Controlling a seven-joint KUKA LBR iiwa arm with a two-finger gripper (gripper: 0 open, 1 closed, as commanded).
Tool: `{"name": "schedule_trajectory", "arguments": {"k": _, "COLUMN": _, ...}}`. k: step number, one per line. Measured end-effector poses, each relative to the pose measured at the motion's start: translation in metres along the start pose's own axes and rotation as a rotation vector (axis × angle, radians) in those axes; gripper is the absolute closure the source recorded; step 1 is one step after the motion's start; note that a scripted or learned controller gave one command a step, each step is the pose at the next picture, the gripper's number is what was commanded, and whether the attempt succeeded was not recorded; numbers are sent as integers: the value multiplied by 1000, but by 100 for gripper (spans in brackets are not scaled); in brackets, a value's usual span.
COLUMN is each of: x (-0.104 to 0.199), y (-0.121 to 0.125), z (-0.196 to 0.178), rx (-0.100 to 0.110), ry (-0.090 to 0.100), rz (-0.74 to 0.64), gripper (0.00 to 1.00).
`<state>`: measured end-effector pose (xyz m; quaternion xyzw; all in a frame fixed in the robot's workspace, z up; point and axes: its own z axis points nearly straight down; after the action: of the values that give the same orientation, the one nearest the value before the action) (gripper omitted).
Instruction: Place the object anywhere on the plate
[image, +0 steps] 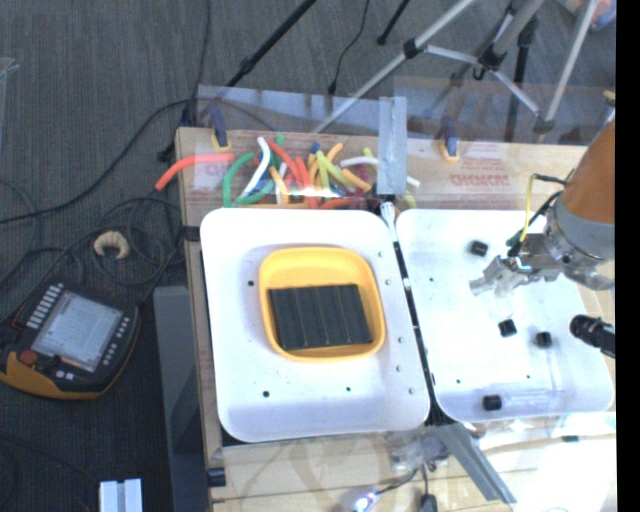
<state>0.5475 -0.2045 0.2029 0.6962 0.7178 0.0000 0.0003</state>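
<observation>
Bench (300, 480): yellow plate (320, 301) in left bin (230, 330), lettering unreadable.

1. Bright, even light from overhead; the two white bins (420, 395) glare almost to blank white, detail washed out.
2. Shadows are soft and short; the yellow plate (320, 268) casts a faint rim shadow.
3. The grey floor (90, 90) is dimmer; overall focus is slightly soft, small black pieces blurred.

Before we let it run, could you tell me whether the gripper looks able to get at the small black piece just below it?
Probably yes: the gripper hovers close above the black piece, which lies apart from the others on bare bin floor.
</observation>
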Motion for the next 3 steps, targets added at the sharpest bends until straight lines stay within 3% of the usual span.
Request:
{"name": "schedule_trajectory", "arguments": {"k": 1, "x": 41, "y": -38, "z": 14, "rx": 2, "ry": 1, "rz": -115, "gripper": 100}}
{"name": "schedule_trajectory", "arguments": {"k": 2, "x": 73, "y": -61, "z": 31, "rx": 2, "ry": 2, "rz": -228, "gripper": 100}}
{"name": "schedule_trajectory", "arguments": {"k": 3, "x": 102, "y": -59, "z": 10, "rx": -2, "ry": 0, "rz": -431, "gripper": 100}}
